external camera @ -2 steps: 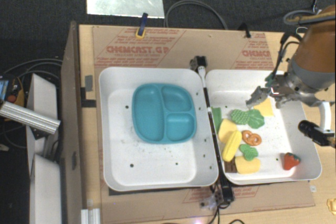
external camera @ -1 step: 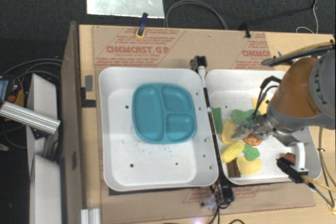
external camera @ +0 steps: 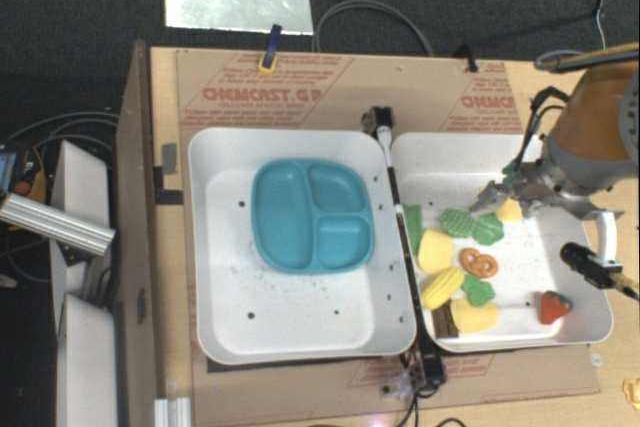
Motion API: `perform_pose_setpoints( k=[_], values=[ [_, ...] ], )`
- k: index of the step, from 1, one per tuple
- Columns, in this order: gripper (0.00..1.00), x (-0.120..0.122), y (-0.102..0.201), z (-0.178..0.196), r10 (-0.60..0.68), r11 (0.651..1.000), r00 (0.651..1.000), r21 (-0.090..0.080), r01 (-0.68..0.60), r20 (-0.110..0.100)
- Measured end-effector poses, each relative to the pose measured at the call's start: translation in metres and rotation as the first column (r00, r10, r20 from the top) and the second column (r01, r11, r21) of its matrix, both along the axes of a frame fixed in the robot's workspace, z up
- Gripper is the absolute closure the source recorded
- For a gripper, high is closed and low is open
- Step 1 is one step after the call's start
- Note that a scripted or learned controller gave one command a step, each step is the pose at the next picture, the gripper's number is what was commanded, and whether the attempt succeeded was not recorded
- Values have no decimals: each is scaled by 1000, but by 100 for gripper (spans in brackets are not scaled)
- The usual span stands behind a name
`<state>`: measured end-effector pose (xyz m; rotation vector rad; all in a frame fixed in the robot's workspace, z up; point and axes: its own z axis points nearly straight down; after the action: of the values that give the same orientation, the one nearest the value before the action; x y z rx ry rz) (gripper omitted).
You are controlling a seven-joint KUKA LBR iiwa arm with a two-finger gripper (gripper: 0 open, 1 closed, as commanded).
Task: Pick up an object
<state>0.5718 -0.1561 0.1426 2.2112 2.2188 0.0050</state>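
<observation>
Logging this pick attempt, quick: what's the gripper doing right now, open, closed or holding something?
Gripper: low over the right white bin, beside a small yellow toy piece; finger state cannot be told.

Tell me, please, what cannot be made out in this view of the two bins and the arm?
- Gripper: in the camera view the wrist covers its fingers, so open or shut is unclear.
- Small yellow piece beside the gripper: partly hidden, kind unclear.
- Brown item at the right bin's near edge: yellow toys overlap it.
- Arm: cut off by the right edge.
</observation>
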Motion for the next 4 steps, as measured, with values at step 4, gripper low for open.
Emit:
perform_pose_setpoints(
  k=[4],
  values=[
    [0,-69,23,-61,-2,1000,1000,6,2,-12]
  ],
)
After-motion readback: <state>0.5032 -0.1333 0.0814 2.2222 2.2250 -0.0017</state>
